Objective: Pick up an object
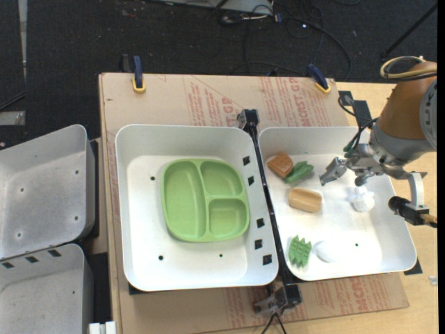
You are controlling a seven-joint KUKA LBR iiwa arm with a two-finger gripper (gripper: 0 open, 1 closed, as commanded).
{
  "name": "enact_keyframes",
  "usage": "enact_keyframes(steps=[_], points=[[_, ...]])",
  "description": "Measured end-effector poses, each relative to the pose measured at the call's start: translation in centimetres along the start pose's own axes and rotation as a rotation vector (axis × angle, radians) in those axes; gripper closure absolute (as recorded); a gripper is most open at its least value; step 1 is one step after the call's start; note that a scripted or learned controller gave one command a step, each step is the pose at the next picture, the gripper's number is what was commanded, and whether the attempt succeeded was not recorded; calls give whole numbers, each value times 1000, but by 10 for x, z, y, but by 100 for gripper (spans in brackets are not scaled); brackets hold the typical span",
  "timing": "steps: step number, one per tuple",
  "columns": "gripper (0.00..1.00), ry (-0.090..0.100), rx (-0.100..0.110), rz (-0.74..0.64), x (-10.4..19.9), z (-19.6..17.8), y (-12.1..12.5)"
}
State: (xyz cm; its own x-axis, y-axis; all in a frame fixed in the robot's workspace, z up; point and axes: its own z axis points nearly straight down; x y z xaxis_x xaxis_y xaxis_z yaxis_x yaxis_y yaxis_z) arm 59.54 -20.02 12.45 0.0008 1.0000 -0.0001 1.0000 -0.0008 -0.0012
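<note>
A green sectioned plate (206,200) lies in the left bin (132,186). The worktop (188,96) is brown board, held by two clamps (138,75) at its far edge. Cables (306,26) trail across the dark floor (62,40) beyond.

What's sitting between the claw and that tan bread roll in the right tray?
Nothing. In the camera view, bare white bin floor runs from the gripper to the roll. The green leafy piece lies just above that stretch.
</note>
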Motion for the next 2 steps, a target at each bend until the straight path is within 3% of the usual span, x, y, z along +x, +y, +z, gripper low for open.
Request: enact_keyframes(steps=[1, 2], points=[[100, -1, -3, -1, 0, -12, 1], [100, -2, -7, -1, -4, -56, 1]])
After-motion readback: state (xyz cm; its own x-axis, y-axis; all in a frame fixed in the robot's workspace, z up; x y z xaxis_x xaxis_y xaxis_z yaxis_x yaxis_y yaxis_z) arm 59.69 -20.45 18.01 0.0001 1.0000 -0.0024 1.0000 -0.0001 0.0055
